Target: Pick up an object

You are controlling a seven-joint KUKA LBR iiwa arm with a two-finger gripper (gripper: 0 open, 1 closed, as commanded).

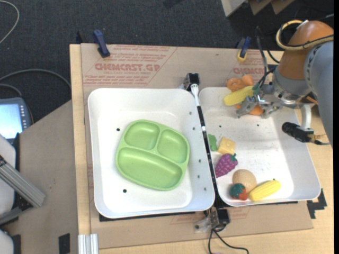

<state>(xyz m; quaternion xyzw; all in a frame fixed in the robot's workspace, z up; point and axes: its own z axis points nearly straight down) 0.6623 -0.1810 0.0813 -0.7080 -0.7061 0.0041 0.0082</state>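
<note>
Camera view: gripper (pixel 256 102) sits low at the far end of the right bin (pixel 296 165), right in the cluster of a yellow piece (pixel 237 96) and orange pieces (pixel 241 82). Can't tell what the gripper's state is, wrist and clutter hide it, and nothing is visibly held.

Other candidates in the same bin: green bit (pixel 212 142), cheese wedge (pixel 226 145), grapes (pixel 225 164) along the divider, then potato (pixel 244 178), a red-green piece (pixel 238 191) and corn (pixel 265 189) touching one another at the near end. Left bin (pixel 100 142) carries a green tray (pixel 152 154).

Risks, my read: the far cluster is packed tight, so a close could catch two pieces, or nudge one against the far wall and slip off. An orange piece looks to sit on or past the far rim, easy to push out.

Room: mid right bin is open floor, good for a clean lift straight up. Far wall and divider are close to the gripper, little side travel there
</note>
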